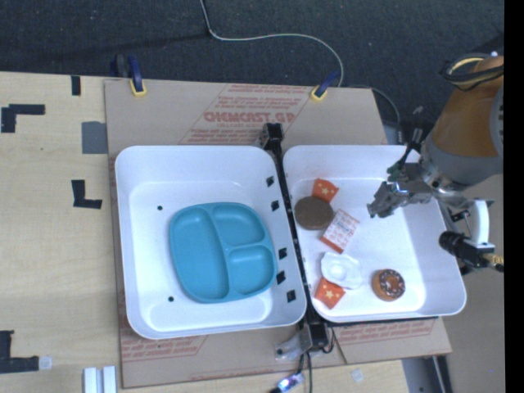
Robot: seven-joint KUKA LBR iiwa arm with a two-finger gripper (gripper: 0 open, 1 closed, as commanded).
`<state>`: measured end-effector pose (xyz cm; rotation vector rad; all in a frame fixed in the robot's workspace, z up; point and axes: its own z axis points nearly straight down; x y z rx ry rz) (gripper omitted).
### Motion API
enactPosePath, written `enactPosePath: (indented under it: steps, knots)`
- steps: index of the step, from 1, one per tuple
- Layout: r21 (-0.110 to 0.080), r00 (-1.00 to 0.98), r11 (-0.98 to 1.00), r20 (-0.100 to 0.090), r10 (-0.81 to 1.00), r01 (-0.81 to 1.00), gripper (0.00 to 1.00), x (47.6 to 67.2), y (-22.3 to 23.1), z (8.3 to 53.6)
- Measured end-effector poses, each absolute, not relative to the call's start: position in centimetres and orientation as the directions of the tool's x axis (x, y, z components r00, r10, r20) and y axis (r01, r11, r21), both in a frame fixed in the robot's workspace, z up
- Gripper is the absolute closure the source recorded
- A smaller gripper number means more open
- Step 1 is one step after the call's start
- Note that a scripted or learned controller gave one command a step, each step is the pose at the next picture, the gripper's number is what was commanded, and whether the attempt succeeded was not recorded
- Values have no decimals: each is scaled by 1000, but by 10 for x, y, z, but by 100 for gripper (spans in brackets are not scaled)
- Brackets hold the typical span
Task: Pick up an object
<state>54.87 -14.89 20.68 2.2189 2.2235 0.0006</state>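
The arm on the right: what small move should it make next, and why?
Probably slide left and lower toward the red-and-white packet. The gripper hangs above bare bin floor in the right bin, holding nothing, and that packet lies nearest.

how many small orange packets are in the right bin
2. One orange packet lies near the bin's top left, above the brown disc. The other orange packet sits at the bottom left, under the white object.
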Motion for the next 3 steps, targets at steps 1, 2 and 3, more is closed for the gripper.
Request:
enactPosePath:
  steps: [1, 2, 3]
  knots:
    - [0, -7, 7, 2, 1000, 1000, 100, 554, -97, 219]
    - [-2, -8, 8, 2, 1000, 1000, 100, 563, -32, 216]
    - [-3, -6, 6, 1, 1000, 1000, 100, 568, 18, 207]
